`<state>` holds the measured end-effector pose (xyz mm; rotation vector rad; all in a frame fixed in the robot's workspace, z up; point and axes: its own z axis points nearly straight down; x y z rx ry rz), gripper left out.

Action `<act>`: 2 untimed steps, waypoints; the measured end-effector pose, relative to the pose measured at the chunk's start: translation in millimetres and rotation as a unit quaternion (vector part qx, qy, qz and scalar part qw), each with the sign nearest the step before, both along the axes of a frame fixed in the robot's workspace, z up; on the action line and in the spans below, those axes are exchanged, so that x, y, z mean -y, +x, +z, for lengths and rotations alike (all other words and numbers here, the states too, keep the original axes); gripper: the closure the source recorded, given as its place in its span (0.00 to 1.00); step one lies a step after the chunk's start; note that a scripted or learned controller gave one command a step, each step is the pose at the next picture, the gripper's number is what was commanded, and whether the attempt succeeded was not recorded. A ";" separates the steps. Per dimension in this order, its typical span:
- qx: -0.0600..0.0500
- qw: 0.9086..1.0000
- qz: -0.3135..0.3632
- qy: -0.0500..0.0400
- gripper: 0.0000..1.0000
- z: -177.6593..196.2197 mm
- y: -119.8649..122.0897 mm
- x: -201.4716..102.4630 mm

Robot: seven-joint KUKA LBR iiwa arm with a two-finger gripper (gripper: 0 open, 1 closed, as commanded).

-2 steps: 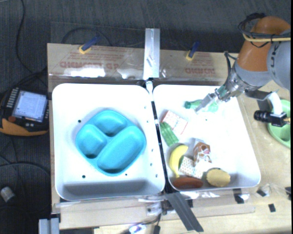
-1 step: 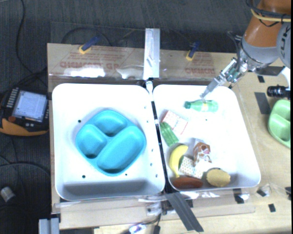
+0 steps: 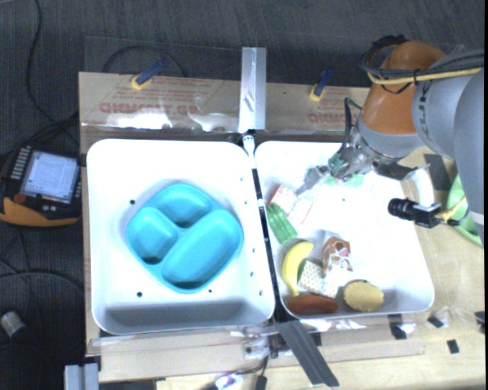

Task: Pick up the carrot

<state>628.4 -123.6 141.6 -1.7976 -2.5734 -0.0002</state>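
Down near the front edge of the worktop, against the front wall of the right bin, there's a long reddish-orange thing that I'm pretty sure is the carrot. It's lying flat, lengthwise along that wall, with a small patterned box touching it from behind, a banana just beyond that, and a tan potato-looking lump right at its right end. The hand is well apart from all of that, hanging over the back part of the same bin near a red-and-white packet, and honestly I can't tell whether it's open or closed from this angle; nothing shows as gripped. My guess is the carrot is a light, stiff plastic toy with a smooth, slippery skin, so it'd likely roll or squirt out if pinched off-centre. I'd go for the middle of its length, closing across the narrow width, though the bin wall on one side and the box on the other leave little room. The left bin just holds a blue divided dish.
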 end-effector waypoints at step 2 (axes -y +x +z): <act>0.011 1.000 0.022 -0.004 0.00 -33.8 37.2 -16.7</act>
